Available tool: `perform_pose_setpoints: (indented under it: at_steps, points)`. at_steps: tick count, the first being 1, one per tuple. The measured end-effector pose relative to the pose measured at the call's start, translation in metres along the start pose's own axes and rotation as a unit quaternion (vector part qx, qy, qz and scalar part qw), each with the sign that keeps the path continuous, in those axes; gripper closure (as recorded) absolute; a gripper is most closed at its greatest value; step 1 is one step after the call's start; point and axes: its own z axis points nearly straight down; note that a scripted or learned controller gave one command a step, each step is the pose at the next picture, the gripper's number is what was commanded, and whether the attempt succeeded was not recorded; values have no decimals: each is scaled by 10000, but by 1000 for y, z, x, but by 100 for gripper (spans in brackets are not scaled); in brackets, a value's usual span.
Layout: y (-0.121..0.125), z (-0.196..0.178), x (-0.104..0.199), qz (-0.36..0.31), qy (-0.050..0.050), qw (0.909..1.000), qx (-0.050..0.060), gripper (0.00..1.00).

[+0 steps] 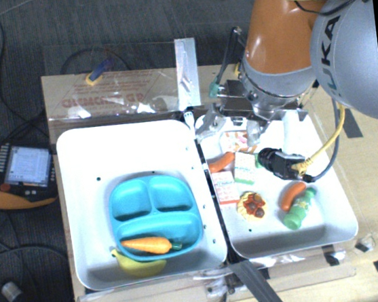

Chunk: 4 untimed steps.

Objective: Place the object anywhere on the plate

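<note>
1. The left bin point(85, 194) holds a blue plate point(154, 199) divided into compartments, two far and one long one near.
2. A carrot point(146, 245) lies lengthwise in the plate's near compartment, with its green end to the right.
3. A yellow thing point(138, 264) sticks out from under the plate's near left edge and rests on the bin floor.
4. The arm point(283, 26) reaches in from the far right, and its gripper point(254, 132) hangs over the far left part of the right bin point(327, 219).
5. Whether the jaws are released or clenched cannot be told from this slant.
6. Just near of the gripper lie a few small cards point(244, 167), with an orange sausage point(220, 161) at their left, close to the wall between the bins.
7. Nearer still are a red packet point(225, 191) and, to its right, a round pizza piece point(252, 205).
8. Further right, a second sausage point(291, 196) lies tilted against a green thing point(296, 217).
9. Beyond the left bin a clear plastic bag point(120, 90) lies on the desk point(377, 178).
10. A handheld screen unit point(24, 170) lies on the floor to the left.
</note>
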Motion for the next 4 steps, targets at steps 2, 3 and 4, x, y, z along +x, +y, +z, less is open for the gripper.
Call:
perform_pose_setpoints:
  at_steps: [2,3,4]
  points:
    - [31,-38,49,822,-30,9966,15,100]
    - [31,-47,49,824,-55,9966,22,100]
    - [32,-55,49,823,-81,9966,30,100]
